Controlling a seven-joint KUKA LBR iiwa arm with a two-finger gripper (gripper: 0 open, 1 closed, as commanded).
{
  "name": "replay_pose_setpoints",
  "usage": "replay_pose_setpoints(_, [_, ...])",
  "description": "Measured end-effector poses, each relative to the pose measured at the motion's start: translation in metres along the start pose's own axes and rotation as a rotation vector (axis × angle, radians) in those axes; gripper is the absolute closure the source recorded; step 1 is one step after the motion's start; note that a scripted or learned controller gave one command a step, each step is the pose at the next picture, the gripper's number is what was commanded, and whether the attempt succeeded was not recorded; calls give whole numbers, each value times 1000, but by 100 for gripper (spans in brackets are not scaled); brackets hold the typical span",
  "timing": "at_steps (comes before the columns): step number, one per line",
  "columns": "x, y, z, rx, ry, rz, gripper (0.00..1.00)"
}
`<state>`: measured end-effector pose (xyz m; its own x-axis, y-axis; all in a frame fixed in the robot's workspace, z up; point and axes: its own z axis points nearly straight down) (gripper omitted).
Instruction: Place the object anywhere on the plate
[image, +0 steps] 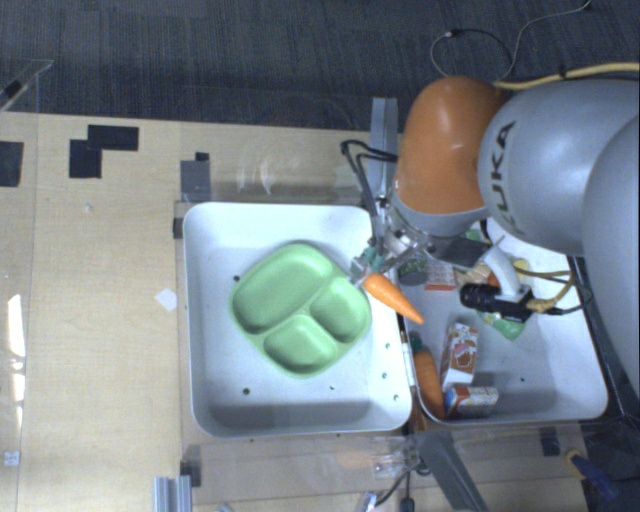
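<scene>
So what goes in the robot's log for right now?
tool: grips orange toy carrot | carrot: above bins' divider | green divided plastic plate: left bin | placed: no

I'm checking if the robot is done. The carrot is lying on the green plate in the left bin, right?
Not quite. The carrot isn't on the green plate yet. The camera view shows it just off the plate's right edge, hanging over the wall between the two bins, under the gripper. The plate is in the left bin, as you said.
</scene>
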<state>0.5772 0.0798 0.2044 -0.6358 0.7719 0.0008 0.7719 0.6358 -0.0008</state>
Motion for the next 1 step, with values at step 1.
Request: replay_pose_setpoints(1, [0,0,0,0,0,0,0])
